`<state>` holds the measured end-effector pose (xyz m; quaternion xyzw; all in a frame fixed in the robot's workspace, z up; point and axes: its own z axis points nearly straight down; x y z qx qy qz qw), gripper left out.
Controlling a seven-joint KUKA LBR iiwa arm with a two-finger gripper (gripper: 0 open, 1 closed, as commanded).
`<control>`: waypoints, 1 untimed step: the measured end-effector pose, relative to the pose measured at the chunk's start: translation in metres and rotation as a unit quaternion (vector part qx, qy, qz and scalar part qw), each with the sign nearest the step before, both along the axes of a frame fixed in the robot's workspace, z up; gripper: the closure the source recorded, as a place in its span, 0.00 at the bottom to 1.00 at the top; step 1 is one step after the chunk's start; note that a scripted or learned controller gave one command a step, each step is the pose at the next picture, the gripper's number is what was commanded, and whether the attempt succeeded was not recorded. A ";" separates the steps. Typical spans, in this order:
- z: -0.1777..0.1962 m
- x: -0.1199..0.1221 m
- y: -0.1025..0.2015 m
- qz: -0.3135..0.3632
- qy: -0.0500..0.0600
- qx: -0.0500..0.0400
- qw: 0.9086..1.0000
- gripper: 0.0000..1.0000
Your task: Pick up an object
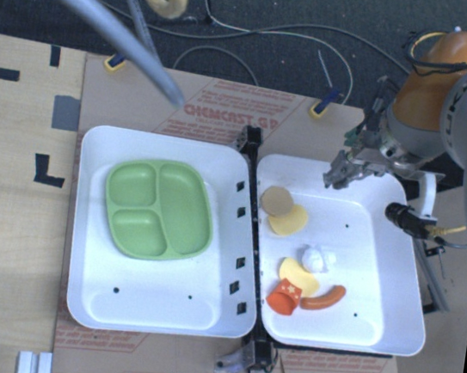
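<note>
My gripper (337, 179) hangs over the back of the right bin (386, 214), with nothing visible between its fingers. To its lower left a tan round piece (277, 200) lies next to a pale yellow piece (291, 221). Nearer the front sit a small white object (316, 259), a yellow piece (299, 277), a red cup-like piece (283, 299) and a red sausage (324, 298). All of them rest on the bin floor, apart from the gripper.
The left bin (113, 294) holds a green divided plate (159, 209). A black divider (245, 226) runs between the bins. Grey tubes (142, 42) cross the upper left. Cables lie behind the bins.
</note>
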<state>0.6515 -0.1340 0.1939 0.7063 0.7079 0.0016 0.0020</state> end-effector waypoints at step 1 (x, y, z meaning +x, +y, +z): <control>0.046 -0.006 0.001 0.000 0.001 0.000 1.000 1.00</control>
